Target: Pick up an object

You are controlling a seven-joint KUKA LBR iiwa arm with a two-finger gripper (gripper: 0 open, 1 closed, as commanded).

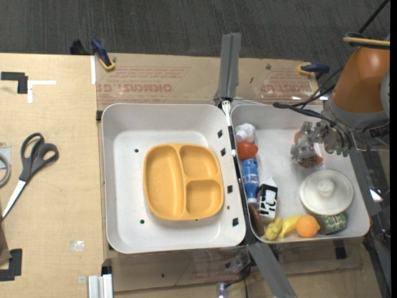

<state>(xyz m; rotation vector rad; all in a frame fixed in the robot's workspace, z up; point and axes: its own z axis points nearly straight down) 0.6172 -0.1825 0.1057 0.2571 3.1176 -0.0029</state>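
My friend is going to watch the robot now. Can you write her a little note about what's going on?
Gripper: low in the right bin, near its back right; whether it grips anything can't be told.
Right bin: white lidded bowl, orange, banana, blue bottle, red ball, black-and-white box, green tin.
Left bin: yellow divided plate.
Done: nothing lifted that can be confirmed.
Left: grasp and raise one object.

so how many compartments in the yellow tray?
3: one long one down the left side of the yellow tray in the left bin, two smaller ones stacked on its right, upper and lower.
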